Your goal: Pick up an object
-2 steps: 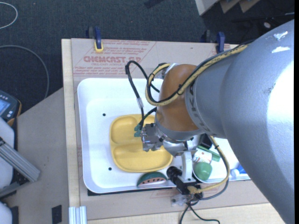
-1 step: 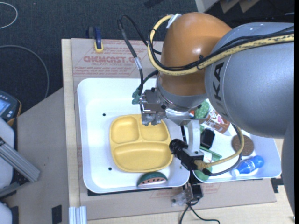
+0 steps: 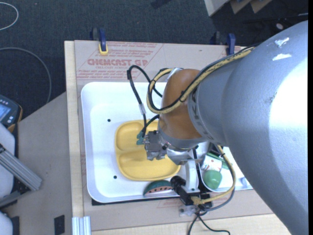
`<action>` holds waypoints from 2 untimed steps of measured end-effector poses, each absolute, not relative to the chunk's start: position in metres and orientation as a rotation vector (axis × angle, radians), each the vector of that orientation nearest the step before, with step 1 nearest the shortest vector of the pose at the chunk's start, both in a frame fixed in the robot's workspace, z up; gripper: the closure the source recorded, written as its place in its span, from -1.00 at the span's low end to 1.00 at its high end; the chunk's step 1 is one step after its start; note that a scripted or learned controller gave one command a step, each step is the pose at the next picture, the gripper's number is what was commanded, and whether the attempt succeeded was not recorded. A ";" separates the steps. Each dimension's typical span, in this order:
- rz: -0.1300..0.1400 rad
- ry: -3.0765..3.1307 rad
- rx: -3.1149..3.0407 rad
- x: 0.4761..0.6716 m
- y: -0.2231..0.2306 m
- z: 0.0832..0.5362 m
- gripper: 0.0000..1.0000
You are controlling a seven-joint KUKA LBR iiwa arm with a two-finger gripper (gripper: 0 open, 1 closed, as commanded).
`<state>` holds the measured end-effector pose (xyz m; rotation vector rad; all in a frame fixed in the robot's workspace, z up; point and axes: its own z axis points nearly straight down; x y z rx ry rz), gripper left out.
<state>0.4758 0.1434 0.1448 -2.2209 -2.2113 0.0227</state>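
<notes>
The grey arm (image 3: 254, 111) comes in from the right and covers most of that side of the view, its orange band (image 3: 178, 109) hanging over the middle of the left white bin (image 3: 93, 131). Below the band the wrist ends in dark hardware low over a yellow two-lobed dish (image 3: 128, 153), and the gripper (image 3: 152, 148) sits at the dish's right part, near the notch between the lobes — whether it is open, closed or gripping anything cannot be told, since the wrist body hides it from above. The dish lies flat on the bin floor, roughly central, its left lobe edges fully exposed and its right side running under the wrist. To the left of the dish the bin floor is bare white up to the left wall, marked by two small dark dots, and the back-left corner is open as well. At the near rim a watermelon-slice toy (image 3: 157, 187) with a green rind lies just beside the lower edge of the dish, close to the bin's front wall. To its right, past the divide between bins, a green round object (image 3: 212, 178) sits tucked under black and yellow cables (image 3: 146, 89) that loop around the wrist. The bins rest on a brown board (image 3: 120, 58) printed with red lettering, held by blue clamps (image 3: 101, 37) at its far edge.
</notes>
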 end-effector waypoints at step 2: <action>-0.010 -2.227 -2.218 0.478 0.192 0.373 1.00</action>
